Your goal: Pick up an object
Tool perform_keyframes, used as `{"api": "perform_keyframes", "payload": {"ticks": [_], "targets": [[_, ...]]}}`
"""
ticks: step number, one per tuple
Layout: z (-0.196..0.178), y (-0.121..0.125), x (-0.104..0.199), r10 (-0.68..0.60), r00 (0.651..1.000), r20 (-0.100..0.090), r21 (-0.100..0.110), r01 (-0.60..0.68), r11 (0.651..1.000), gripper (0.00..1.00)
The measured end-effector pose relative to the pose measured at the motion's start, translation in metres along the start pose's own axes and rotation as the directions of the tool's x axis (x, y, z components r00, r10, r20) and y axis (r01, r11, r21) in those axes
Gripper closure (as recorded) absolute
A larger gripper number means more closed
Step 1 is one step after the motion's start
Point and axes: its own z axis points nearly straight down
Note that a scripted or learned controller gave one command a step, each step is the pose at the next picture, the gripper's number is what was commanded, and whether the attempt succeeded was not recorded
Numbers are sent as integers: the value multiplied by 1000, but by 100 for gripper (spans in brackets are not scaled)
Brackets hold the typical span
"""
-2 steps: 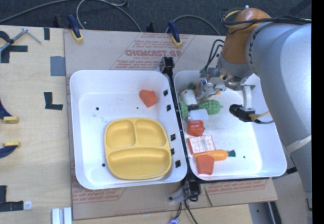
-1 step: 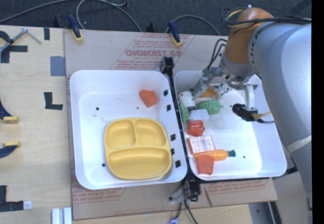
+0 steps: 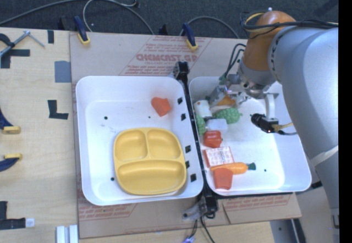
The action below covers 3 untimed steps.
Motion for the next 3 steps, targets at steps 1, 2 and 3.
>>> {"api": "perform_keyframes", "payload": {"ticks": [1, 2, 3], "targets": [[0, 0, 0, -1, 1000, -2, 0, 1, 1000, 0], [0, 0, 5, 2, 1000, 3, -2, -2, 1000, 0], [0, 0, 4, 1, 1000, 1, -1, -1, 1000, 0]]}}
